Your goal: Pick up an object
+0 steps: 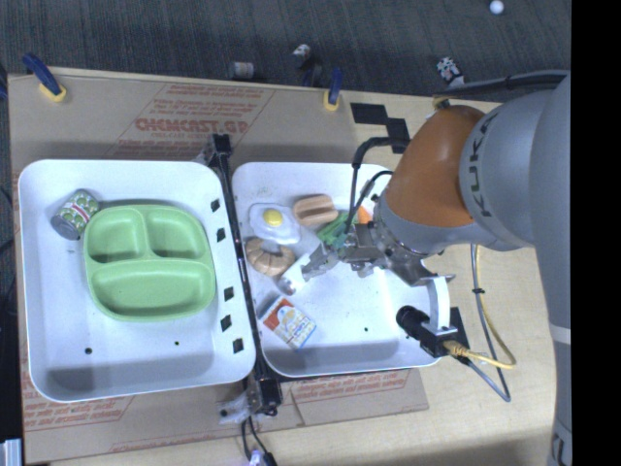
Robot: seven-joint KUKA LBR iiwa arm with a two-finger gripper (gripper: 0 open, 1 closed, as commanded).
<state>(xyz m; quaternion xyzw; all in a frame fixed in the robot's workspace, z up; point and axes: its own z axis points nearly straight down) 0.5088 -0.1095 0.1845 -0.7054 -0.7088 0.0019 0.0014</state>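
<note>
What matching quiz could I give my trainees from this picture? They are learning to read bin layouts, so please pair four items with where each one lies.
Things:
1. green divided plastic tray
2. small round tin can
3. toy fried egg with a yellow yolk
4. small flat card packet, orange and blue

Places:
A. right bin, upper part, beside a tan bun-shaped toy
B. left bin, upper left corner
C. right bin, near its lower edge
D. left bin, across its middle

Pairs: 1-D, 2-B, 3-A, 4-C
</note>
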